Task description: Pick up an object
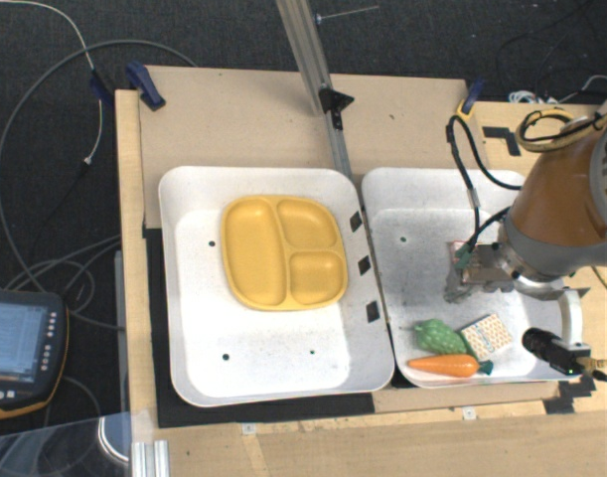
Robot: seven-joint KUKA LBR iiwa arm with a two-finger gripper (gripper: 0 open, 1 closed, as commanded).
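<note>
Now the claw (465, 278) hangs low over the right bin (407, 202), and I cannot tell its state. Near the table's front right corner lie a carrot (442, 366), a green toy (438, 335) and a patterned card (488, 336) — apart from the claw.

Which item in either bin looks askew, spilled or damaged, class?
Nothing stands out. The yellow tray lies flat in the left bin, slightly turned. The carrot, green toy and patterned card sit bunched at the right bin's near edge.
</note>
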